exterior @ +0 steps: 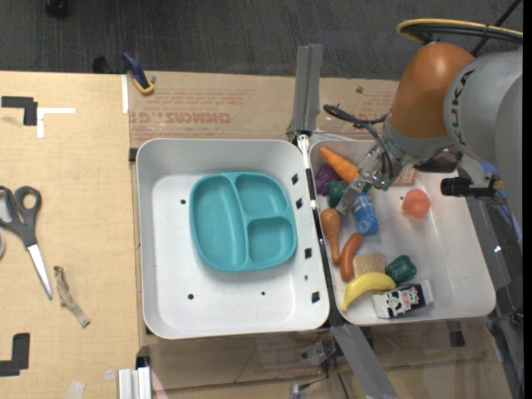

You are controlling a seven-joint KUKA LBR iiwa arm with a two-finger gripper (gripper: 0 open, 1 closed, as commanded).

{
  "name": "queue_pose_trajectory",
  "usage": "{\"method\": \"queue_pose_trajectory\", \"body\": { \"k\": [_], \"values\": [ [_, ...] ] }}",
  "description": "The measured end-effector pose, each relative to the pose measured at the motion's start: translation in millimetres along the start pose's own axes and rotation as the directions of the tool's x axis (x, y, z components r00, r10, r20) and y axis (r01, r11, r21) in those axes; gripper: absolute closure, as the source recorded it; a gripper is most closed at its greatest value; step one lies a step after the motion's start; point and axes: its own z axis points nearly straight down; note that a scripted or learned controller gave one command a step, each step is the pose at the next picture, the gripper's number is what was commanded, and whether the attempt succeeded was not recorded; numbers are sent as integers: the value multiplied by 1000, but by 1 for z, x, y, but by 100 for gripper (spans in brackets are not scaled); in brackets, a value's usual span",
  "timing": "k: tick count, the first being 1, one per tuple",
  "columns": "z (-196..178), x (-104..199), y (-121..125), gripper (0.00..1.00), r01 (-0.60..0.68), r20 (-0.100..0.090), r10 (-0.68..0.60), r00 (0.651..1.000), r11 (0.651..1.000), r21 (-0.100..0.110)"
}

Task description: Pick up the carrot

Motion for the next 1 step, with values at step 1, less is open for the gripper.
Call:
{"method": "queue_pose_trajectory", "body": {
  "k": [1],
  "values": [
    [0,-9,-2,0,-117,-1,117,993,993,-1]
  ]
}}
